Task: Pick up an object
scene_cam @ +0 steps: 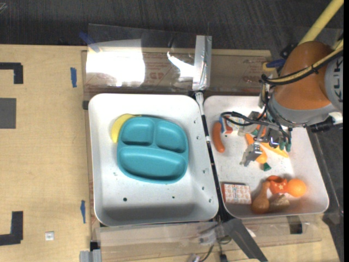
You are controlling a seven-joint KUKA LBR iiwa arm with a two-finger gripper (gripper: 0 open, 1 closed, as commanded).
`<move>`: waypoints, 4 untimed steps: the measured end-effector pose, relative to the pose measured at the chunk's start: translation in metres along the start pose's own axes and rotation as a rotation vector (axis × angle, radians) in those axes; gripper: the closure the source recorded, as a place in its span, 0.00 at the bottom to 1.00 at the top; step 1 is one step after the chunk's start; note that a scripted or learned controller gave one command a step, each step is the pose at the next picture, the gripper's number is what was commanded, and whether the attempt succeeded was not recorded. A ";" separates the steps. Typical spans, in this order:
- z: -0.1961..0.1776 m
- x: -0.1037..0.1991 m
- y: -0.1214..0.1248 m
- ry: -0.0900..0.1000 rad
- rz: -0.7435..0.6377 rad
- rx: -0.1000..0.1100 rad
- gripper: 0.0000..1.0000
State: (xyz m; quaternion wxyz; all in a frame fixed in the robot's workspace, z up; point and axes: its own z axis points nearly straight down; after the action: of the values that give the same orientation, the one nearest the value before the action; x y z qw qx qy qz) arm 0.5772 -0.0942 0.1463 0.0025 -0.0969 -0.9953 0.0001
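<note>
1. Brown cardboard covers the tabletop (43, 162), with black tape marks at its left side, and two shallow white bins stand side by side on it.
2. At the near edge of the right bin (313, 162) lies a small printed box (236, 192), and just beside it a brown pear-shaped toy (262, 198).
3. Next to that are an orange crab-like toy (278, 185) and an orange ball (296, 188), touching each other.
4. The left bin (103, 146) holds a teal divided plate (152, 149) with three compartments; a yellow object (119, 125) shows from under its far left edge.
5. Farther in the right bin, an orange carrot-like toy (218, 137) lies near the wall between the bins.
6. The gripper (252, 156) reaches down in the middle of the right bin, above small orange and yellow pieces (266, 160). If the jaws are apart or together, I cannot tell, because wires and the wrist cover them.
7. Above it is the grey arm with the orange band (302, 81), coming from the right.
8. Behind the bins stands a clear plastic sheet (142, 64) with bright reflection.
</note>
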 end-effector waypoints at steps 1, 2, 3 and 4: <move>0.057 0.000 -0.054 -0.015 0.029 -0.001 0.00; 0.043 -0.004 -0.053 -0.030 0.027 -0.001 1.00; -0.082 0.007 -0.001 -0.022 0.129 -0.005 1.00; -0.102 -0.056 0.031 -0.014 0.056 -0.003 1.00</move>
State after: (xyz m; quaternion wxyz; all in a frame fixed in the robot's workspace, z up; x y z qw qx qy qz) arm 0.6383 -0.0748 0.2479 -0.0046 -0.1249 -0.9922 -0.0006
